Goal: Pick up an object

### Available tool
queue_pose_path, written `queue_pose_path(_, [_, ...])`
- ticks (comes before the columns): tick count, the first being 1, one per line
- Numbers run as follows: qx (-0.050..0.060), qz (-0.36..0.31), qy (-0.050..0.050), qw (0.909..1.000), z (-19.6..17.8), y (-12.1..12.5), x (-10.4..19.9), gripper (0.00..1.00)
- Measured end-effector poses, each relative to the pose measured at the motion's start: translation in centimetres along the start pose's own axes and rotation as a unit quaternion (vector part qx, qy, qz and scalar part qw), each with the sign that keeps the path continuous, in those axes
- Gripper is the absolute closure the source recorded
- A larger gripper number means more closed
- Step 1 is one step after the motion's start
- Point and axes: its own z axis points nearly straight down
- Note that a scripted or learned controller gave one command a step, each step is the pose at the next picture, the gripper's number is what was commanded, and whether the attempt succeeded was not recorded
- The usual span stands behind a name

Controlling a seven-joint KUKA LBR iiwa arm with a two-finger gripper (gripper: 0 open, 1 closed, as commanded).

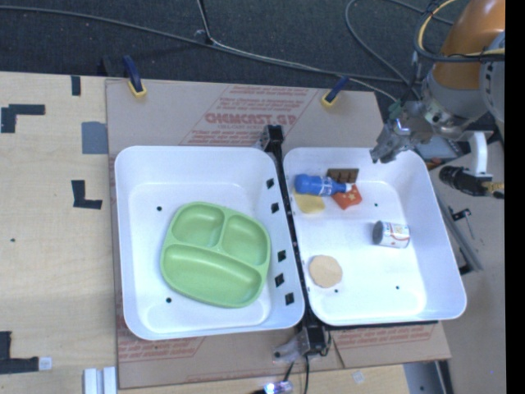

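Nothing blocks the gripper (385, 153); whether it is open is unclear. Below it lie a can (392, 234), red block (349, 197), blue bottle (316, 185) and tan disc (325, 271).

Two shallow white bins sit side by side on a brown cardboard sheet (238, 113). The right bin (443, 245) lies directly below the gripper (385, 150), and the left bin (139, 220) is farther to the gripper's left. Two blue-and-yellow clamps (335, 93) grip the cardboard's far edge, left of the gripper. Black cables (246, 52) cross the dark floor beyond. Black tape marks (20, 115) dot the wooden bench (49, 245) far left.
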Motion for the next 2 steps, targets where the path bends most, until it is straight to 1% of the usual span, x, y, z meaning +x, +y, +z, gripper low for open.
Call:
queue_pose_path(1, [0.001,0.000,0.000,1.0000,-4.5,0.0,-0.6,1.00])
queue_pose_path(2, [0.003,-0.001,0.001,1.0000,-4.0,-0.8,4.7,1.00])
